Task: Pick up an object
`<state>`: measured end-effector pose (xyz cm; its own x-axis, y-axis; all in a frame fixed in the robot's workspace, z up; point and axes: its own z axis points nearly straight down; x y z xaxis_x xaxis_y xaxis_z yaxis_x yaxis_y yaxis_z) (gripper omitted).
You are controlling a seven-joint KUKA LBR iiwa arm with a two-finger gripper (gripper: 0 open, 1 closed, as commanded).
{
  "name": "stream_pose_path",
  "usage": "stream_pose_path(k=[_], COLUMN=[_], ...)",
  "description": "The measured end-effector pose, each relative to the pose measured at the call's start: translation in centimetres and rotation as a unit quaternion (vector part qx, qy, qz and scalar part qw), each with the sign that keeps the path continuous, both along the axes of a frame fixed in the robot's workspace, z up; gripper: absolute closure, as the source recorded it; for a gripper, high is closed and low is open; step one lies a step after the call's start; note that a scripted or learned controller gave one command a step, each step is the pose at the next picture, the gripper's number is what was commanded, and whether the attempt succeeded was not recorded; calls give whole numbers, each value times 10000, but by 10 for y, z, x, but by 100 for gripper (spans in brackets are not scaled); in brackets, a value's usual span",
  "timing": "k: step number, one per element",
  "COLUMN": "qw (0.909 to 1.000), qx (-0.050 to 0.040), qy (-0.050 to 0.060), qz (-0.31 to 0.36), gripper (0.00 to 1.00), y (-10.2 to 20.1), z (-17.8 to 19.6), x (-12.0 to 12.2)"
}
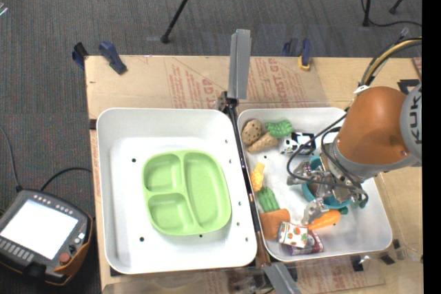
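The gripper [318,208] hangs low over the right bin [375,231], toward its lower middle, and whether its fingers are apart or together cannot be told from this slanted view. An orange carrot [325,220] lies just at the gripper's 5 o'clock, touching or nearly touching the metal tips; it rests on the bin floor, tilted with its thick end toward 3 o'clock. A teal item [333,202] sits right under the wrist, at 2 o'clock from the tips, mostly hidden by the arm. At 7 o'clock from the gripper lies a small printed carton [296,236] with a purple piece beside it, and an orange block [273,222] lies at 9 o'clock, with a green vegetable [267,200] and a yellow corn cob [258,177] above it along the bin's left wall. Near 11 o'clock are a cookie [251,129], a green leafy toy [279,128] and a black-and-white toy [292,143]. The left bin [120,141] holds a green divided plate [186,191].
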<state>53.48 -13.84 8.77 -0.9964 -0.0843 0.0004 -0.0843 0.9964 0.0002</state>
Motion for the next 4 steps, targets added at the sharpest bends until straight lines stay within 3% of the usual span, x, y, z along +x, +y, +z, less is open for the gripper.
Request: stream_pose_path(k=[1,2,3,4], qw=[9981,9995,9981,9992], qx=[50,-16,61,47], qy=[57,114,-2,11], qz=[-612,-304,-607,-394], gripper=[0,0,0,0], y=[-24,0,-26,-45], z=[-2,-2,-1,-2], x=[91,102,67,30])
